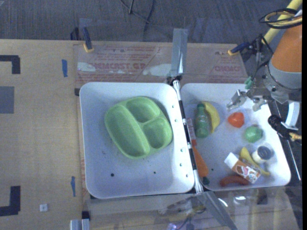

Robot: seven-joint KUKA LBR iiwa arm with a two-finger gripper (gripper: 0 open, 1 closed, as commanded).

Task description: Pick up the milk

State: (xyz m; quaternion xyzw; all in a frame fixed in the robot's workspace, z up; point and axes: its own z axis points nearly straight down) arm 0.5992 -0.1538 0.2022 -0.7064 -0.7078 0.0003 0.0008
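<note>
The milk (243,166) is a small white carton with an orange and red label. It lies on its side near the front right corner of the right bin (218,92). My gripper (246,101) hangs over the back right part of that bin, well behind the milk. Its fingers are open, with nothing between them. A red tomato-like piece (235,119) sits just in front of the gripper.
The right bin also holds a green bottle (202,120), a banana (213,115), a green vegetable (253,134), a small round jar (264,153), a carrot (200,163) and a red pepper (231,180). A green divided plate (138,126) lies in the left bin (96,171).
</note>
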